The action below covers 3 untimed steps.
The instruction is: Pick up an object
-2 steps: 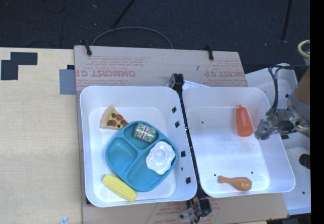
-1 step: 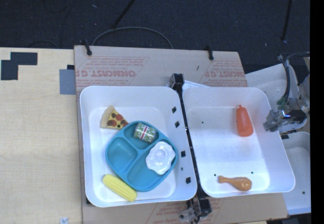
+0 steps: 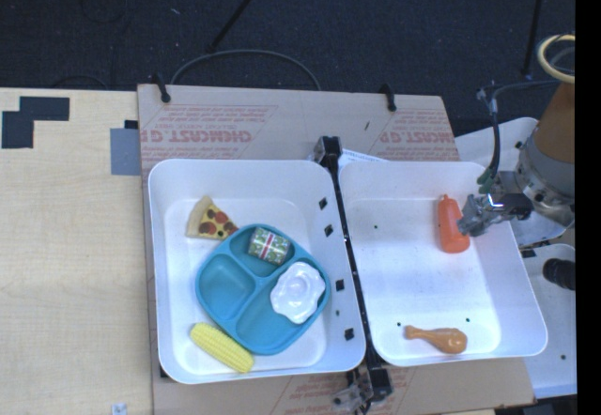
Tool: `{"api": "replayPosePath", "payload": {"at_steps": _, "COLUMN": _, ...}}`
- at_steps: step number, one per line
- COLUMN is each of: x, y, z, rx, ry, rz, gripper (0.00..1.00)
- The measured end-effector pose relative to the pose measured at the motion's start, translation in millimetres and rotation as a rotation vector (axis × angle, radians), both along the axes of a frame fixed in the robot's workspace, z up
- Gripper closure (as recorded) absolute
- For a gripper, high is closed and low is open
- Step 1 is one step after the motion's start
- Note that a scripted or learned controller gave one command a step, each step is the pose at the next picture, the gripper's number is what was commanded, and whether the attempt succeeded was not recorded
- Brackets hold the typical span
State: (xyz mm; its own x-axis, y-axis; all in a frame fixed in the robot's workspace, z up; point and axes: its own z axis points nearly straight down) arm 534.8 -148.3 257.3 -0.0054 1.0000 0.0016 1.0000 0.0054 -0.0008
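Note:
An orange carrot-like object (image 3: 452, 224) lies in the right bin (image 3: 413, 310) near its far right side. My gripper (image 3: 475, 213) hangs just right of it, at the bin's right wall, close to or touching the orange object. A tan chicken drumstick (image 3: 438, 338) lies near the right bin's front edge.
The left bin (image 3: 174, 207) holds a blue divided plate (image 3: 221, 296) with a small green can (image 3: 269, 245) and a white crumpled object (image 3: 299, 291), a pizza slice (image 3: 209, 219) and a corn cob (image 3: 222, 347). A black divider (image 3: 340, 253) runs between the bins.

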Motion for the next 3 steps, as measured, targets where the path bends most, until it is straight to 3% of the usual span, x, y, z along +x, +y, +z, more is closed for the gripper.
{"api": "replayPosePath", "payload": {"at_steps": 3, "x": 13, "y": 165, "z": -33, "rx": 0.001, "ry": 0.004, "rz": 0.0, "gripper": 1.0}}
